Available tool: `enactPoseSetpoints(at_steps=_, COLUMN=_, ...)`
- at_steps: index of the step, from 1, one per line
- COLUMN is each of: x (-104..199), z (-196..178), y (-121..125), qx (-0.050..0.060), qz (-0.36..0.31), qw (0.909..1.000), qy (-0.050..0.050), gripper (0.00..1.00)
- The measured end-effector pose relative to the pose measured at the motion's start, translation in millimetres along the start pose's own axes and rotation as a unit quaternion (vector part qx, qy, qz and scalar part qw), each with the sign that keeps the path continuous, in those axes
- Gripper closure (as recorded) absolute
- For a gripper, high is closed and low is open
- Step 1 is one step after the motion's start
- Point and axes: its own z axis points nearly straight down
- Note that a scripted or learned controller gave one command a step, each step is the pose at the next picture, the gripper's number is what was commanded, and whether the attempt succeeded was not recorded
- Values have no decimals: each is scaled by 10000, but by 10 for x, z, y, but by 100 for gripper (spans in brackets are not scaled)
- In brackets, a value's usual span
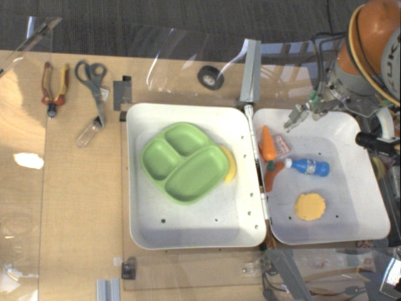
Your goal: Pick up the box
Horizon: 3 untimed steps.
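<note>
Box seems the best name for the small pale packet with reddish print [281, 145] that lies flat in the right bin [351, 231], near its back left corner. It is touching or just beside an orange carrot-shaped piece [267, 143] on its left, though it is too small to make out clearly. In front of it lies a blue bottle with a white cap [308, 166] on its side, with a round yellow disc [310, 206] nearer the front. The gripper [304, 110] hangs over the bin's back rim, behind the box and apart from it, holding nothing visible; whether it is open or closed I cannot tell. The left bin [188, 231] holds a green divided plate [185, 162] with something yellow [230, 165] at its right edge.
</note>
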Motion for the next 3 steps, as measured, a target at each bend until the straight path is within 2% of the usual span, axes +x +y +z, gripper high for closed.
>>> enactPoseSetpoints(at_steps=1, x=21, z=1134, y=-183, qx=-24, qz=823, qw=9966, qy=-12, gripper=0)
enactPoseSetpoints(at_steps=2, x=-67, z=1218, y=9, qx=-60, qz=748, qw=9972, qy=-20, gripper=0)
enactPoseSetpoints(at_steps=3, x=-66, z=1081, y=49, qx=-121, qz=726, qw=9973, qy=-49, gripper=100)
